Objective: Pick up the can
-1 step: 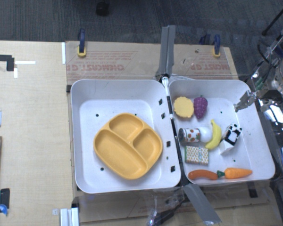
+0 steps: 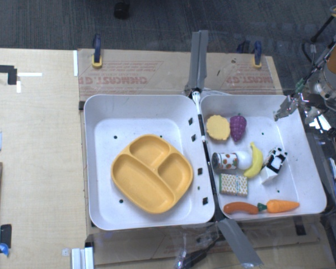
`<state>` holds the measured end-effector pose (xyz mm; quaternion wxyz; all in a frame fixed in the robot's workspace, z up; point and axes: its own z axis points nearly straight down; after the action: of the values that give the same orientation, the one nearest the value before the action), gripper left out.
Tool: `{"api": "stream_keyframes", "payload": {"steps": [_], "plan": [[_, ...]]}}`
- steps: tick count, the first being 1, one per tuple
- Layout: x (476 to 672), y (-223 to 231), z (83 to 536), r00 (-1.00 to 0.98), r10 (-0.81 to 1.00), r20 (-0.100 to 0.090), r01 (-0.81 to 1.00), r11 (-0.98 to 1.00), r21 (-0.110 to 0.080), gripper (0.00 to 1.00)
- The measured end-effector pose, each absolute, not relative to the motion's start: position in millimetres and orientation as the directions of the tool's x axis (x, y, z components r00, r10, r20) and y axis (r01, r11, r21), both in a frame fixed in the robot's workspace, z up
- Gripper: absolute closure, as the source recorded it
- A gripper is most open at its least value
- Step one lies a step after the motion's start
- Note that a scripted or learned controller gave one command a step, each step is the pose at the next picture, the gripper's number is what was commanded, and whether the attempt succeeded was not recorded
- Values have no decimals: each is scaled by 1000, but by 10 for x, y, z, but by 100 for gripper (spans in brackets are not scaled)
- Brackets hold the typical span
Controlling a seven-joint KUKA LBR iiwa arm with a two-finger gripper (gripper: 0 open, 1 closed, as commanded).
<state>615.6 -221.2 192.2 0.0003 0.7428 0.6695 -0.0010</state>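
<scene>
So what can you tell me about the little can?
The can is small and lies on its side in the right bin, near the bin's left wall. Its label looks white with red and orange spots, and its metal-looking end faces left. A white object sits against its right end, beside the banana. Just below it lies a small patterned box; whether they touch is unclear.

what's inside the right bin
The right bin holds the can lying on its side, a banana, grapes, a yellow round food, a small box, two carrots and a black-and-white toy. Anything beneath them is hidden.
</scene>
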Motion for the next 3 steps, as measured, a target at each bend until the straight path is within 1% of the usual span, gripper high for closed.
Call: {"api": "stream_keyframes", "payload": {"steps": [1, 2, 3], "plan": [[6163, -2208, 2013, 100, 995, -4, 995, -100, -1, 100], [6163, -2204, 2012, 99, 995, -4, 995, -99, -2, 0], [6588, -2139, 1778, 82, 997, -3, 997, -82, -1, 0]]}}
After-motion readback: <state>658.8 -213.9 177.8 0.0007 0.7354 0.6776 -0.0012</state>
